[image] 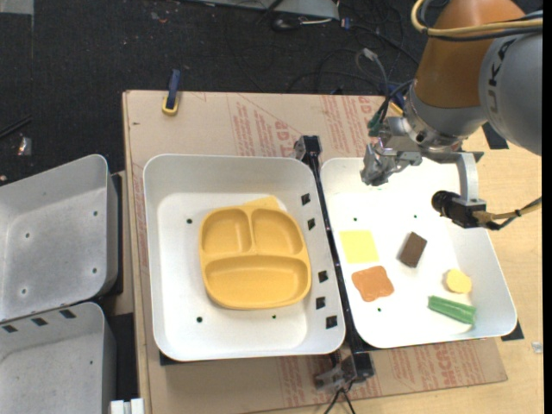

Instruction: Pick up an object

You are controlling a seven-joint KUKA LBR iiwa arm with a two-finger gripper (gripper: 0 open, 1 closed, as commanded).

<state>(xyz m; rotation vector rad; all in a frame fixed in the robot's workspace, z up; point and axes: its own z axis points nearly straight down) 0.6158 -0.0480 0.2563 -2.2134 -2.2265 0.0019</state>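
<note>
The right bin (483, 257) holds a pale yellow square (359, 247), an orange-brown slab (373, 283), a dark brown block (413, 249), a small yellow round piece (457, 281) and a green stick (452, 309). My gripper (377, 172) hangs over the far left corner of that bin, above and behind the yellow square, apart from every object. Nothing shows between its fingers. The grey arm with its orange band (466, 33) comes in from the upper right.
The left bin (164, 231) carries a yellow three-compartment tray (254, 259). A black divider clamp (310, 149) sits between the bins. Spare white bins (52, 231) lie at the far left. A blue-yellow clamp (172, 93) is on the board's far edge.
</note>
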